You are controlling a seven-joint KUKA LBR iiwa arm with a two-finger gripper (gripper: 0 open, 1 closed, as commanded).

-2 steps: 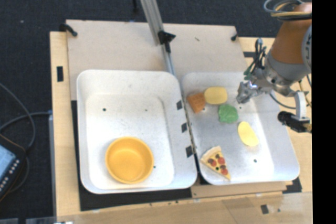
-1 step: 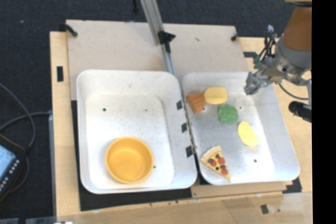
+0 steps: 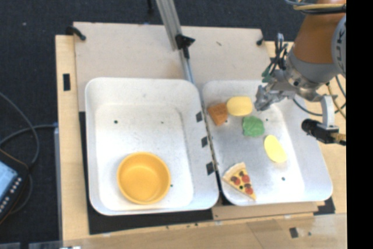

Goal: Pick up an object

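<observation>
floor: dark carpet all round the counter [image 3: 145,49], a loose cable at far left.
counter: pale wood board, bare strip behind the bins, a slanted metal rail [image 3: 166,0] crossing it toward the gap between bins.
claw [image 3: 263,99]: low over the back right part of the right bin [image 3: 303,181], tip pointing left and down; too small and dark to tell if it is wide or narrow, nothing seen between the fingers.
arm: grey wrist with orange band, just right of and above the claw, cables looping round it.
yellow round piece [image 3: 239,106]: just left of the claw, near but probably not touching, hard to judge at this angle.
orange-brown block [image 3: 218,114]: further left of the claw, just beside the yellow round piece, close to the right bin's left wall.
green lump [image 3: 253,126]: just below the claw, apart from it.
yellow oval [image 3: 275,148]: below and slightly right of the claw, lying alone.
pizza slice toy [image 3: 239,179]: well below and left of the claw, near the right bin's front wall.
left bin [image 3: 140,96]: well left of the claw, touching the right bin along the middle.
yellow bowl [image 3: 143,178]: far left and below the claw, front part of the left bin, upright.
open room: bare floor in the right bin's front right corner and across most of the left bin.
</observation>
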